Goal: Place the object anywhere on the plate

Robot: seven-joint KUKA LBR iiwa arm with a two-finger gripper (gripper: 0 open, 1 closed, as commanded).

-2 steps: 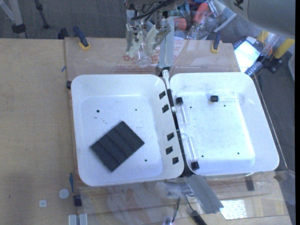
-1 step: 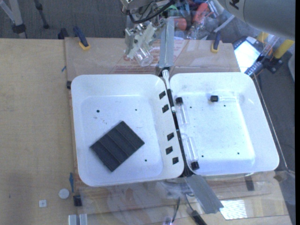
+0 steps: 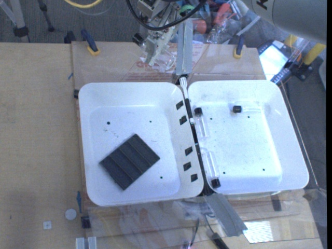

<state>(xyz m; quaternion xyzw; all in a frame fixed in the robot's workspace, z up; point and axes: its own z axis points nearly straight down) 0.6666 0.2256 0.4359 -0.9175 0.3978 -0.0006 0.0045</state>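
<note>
One dark ridged plate (image 3: 129, 161) fills the left bin (image 3: 93, 139); one small black object (image 3: 237, 109) the right bin (image 3: 290, 160).

One fixed camera looks down aslant on both white bins (image 3: 83, 139).

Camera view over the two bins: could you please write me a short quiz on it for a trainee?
1. True or false: the small black object already lies on the dark ribbed plate.
2. Which bin holds the plate? A: the bin on the view's left. B: the bin on the view's right. C: neither, it lies on the bench.
3. Fill in: the plate's edges run ___ to its bin's walls.

Key: 1 false, the object lies apart in the right-hand bin. 2 A. 3 diagonally.
</note>
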